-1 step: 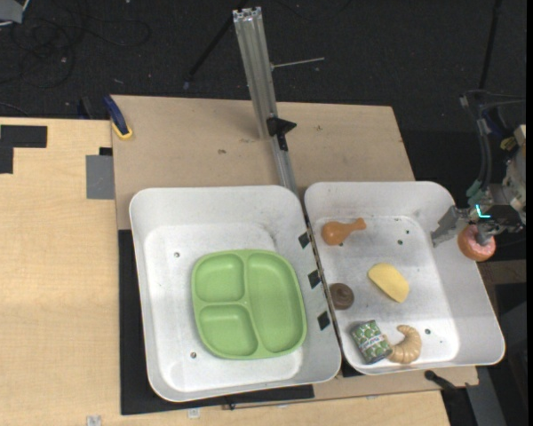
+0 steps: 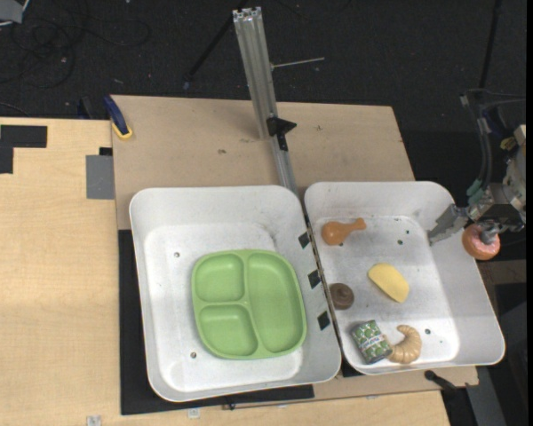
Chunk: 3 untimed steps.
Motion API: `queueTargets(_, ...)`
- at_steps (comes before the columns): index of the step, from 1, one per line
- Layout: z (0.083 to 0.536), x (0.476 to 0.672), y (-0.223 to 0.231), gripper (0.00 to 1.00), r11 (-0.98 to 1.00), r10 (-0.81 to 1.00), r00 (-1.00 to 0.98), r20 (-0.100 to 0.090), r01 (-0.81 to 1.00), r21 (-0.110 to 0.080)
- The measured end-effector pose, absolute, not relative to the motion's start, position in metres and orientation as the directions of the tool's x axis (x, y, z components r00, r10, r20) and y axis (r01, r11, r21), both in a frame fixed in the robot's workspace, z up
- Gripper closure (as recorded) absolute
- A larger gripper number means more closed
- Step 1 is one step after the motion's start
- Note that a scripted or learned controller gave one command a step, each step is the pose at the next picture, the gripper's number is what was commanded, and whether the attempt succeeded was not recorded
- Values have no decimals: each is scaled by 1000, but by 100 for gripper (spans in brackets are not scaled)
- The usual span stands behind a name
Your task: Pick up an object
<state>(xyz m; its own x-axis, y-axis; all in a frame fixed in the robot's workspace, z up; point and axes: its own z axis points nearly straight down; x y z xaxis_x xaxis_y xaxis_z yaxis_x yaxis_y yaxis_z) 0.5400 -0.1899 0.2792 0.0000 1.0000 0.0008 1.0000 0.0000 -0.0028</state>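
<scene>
The gripper [image 2: 462, 220] is seen at the right rim of the right bin [image 2: 466, 278], low over its upper right corner; whether it is open or closed cannot be told from this slant, and nothing is seen held in it. Five candidates are spread over the floor of that bin: an orange drumstick toy [image 2: 342, 231] near the upper left, a yellow wedge [image 2: 389, 282] near the middle, a brown round piece [image 2: 340, 295] by the left wall, and a green packet [image 2: 369, 341] lying just beside a croissant toy [image 2: 406, 344] at the lower edge. All are judged to be light play-food, probably hard smooth plastic, so slipping is likelier than crushing. The yellow wedge is judged the easiest target, being nearest the gripper and well apart from its neighbours; it would best be taken across its narrow width. The drumstick would be better gripped at its thick end than at the thin shank. The packet and croissant are so close together that a closing grip could be blocked or both could be nudged. The green divided plate [image 2: 247, 303] in the left bin [image 2: 151, 229] is flat and wide, and a poor choice
</scene>
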Motion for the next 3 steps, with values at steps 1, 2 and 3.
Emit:
queueTargets(1,232,544,-196,0,-1,1000,1,2,1000,-7)
queueTargets(2,170,538,-189,0,0,1000,0,3,1000,-10)
queueTargets(3,127,537,-187,0,-1,1000,1,3,1000,-8)
